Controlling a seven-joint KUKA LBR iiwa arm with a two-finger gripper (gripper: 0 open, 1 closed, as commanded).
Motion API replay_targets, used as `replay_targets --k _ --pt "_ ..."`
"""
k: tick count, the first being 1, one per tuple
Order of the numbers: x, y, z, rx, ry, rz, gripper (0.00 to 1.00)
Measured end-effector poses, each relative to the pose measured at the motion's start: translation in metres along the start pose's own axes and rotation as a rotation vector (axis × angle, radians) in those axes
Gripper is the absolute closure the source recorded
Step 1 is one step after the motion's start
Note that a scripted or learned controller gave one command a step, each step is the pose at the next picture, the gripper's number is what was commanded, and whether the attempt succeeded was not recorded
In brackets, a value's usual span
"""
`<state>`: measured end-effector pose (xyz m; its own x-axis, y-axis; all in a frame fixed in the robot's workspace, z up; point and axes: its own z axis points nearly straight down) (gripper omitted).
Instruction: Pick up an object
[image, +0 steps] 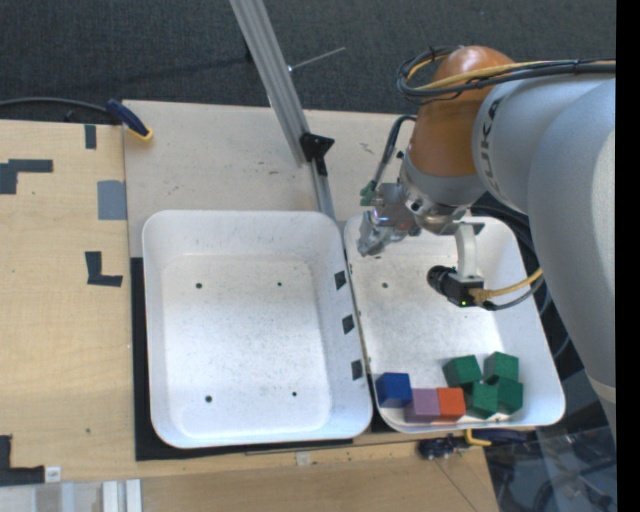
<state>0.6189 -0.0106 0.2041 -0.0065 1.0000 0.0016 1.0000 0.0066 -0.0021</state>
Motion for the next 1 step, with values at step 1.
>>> replay_targets --k 1 --pt "0.0548 0.0038 -0.0203 -0.003 0.001 -0.001 1.00"
